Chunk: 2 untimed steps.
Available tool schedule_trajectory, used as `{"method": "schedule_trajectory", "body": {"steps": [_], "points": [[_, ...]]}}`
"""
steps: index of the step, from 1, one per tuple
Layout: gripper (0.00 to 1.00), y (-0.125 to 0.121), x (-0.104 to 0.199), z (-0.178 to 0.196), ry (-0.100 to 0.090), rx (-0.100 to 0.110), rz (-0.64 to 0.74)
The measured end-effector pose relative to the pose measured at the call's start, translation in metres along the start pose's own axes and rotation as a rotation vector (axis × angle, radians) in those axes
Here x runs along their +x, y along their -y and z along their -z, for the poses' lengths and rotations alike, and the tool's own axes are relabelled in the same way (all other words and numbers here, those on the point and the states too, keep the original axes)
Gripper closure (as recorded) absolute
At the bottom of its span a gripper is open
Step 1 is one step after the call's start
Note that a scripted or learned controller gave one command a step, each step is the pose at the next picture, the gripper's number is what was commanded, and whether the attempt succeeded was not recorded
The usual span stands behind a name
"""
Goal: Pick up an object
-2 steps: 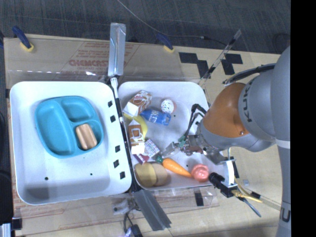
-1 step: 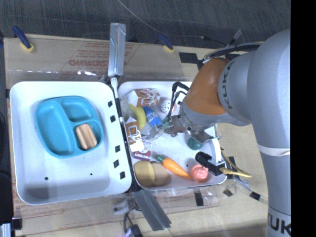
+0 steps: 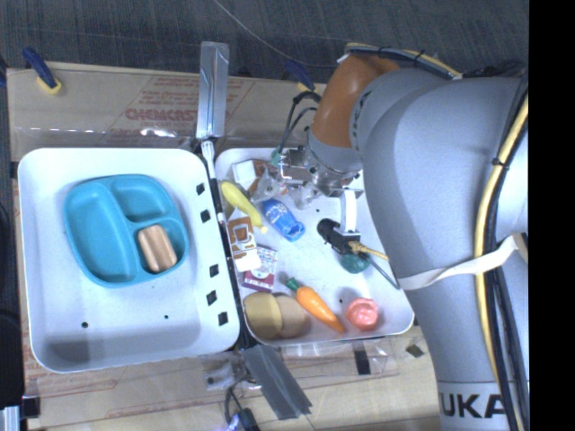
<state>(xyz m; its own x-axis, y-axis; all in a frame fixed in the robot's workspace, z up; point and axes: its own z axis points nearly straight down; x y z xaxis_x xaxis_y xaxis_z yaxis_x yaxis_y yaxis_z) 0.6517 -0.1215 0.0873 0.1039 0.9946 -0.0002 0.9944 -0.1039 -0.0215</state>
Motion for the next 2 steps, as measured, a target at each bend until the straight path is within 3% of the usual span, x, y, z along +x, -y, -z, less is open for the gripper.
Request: {"method": "schedule_trajectory", "body": {"steps": [1, 2], "points": [[1.0, -0.001, 0.003, 0.01, -0.001, 0.001, 0.012], [1.0, 0.004, 0.084, 0.11, -0.005, -0.029, -0.089]]}}
